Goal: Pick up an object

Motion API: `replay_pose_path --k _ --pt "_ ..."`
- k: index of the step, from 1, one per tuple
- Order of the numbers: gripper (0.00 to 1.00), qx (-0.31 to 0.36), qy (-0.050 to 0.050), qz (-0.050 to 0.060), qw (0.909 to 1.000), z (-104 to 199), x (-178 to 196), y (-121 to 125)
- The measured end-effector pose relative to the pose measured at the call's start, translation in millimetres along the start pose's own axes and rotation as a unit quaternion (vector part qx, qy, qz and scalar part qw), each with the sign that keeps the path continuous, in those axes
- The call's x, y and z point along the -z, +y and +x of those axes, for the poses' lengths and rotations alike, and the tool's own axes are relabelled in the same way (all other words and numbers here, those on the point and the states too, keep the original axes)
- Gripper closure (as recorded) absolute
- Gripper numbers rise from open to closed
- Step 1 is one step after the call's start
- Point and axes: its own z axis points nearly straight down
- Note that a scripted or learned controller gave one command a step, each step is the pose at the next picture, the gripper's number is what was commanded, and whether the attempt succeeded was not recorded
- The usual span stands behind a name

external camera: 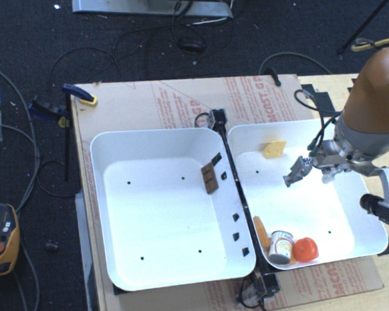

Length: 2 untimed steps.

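Note:
My gripper (311,174) hangs over the middle of the right bin (358,192), reaching in from the right. Its two fingers stand apart, open, with nothing between them. A yellow wedge of cheese (274,150) lies up and to the left of the gripper, near the bin's far wall. At the near left corner of the same bin sit an orange carrot (261,230), a small tin can (280,245) and a red tomato (306,249), close together. A brown chocolate bar (210,178) lies in the left bin (152,208) by its right wall.
A black divider with clips (234,188) runs between the two bins. Cables (311,102) trail behind the right bin. A black fitting (379,207) on the arm sticks out over the right bin's right rim.

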Motion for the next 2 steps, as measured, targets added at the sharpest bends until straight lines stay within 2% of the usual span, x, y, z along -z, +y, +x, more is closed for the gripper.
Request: replay_pose_path --k 1,2 --pt "0.0 -0.042 0.0 0.0 0.9991 23.7 6.7 -13.9" --pt "0.0 -0.042 0.0 0.0 0.9991 23.2 6.5 -14.0"
